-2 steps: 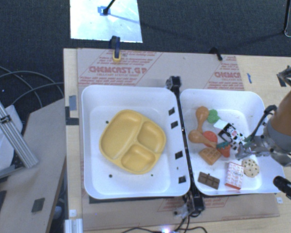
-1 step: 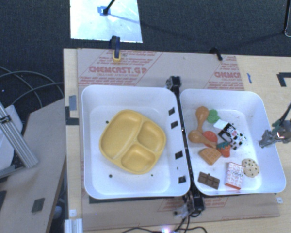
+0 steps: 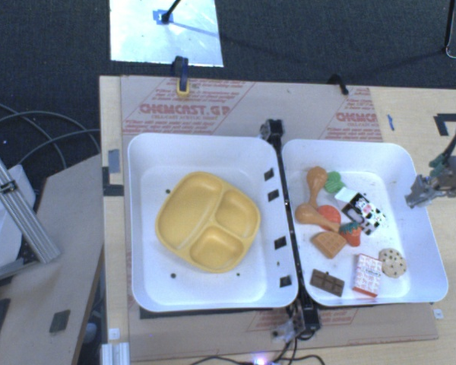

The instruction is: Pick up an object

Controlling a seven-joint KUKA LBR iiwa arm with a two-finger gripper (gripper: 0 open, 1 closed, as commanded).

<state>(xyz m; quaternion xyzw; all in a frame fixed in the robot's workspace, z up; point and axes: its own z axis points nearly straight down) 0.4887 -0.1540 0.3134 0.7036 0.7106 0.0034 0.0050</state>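
Observation:
The right white bin (image 3: 410, 166) holds several toy foods in a cluster. Among them are a tan drumstick (image 3: 315, 179), a green piece (image 3: 334, 181), a black-and-white patterned block (image 3: 364, 212) and a tan wedge (image 3: 328, 243). Near the bin's front lie a brown chocolate bar (image 3: 327, 282), a red-and-white packet (image 3: 367, 274) and a chip cookie (image 3: 393, 262). My gripper (image 3: 424, 191) hangs over the bin's right rim, to the right of the cluster and apart from every item. Nothing shows in it.
The left white bin (image 3: 148, 280) holds a yellow compartment plate (image 3: 207, 220). Black clips (image 3: 273, 196) line the divider between the bins. A metal frame (image 3: 15, 196) stands at the left, and cables (image 3: 289, 333) lie at the front.

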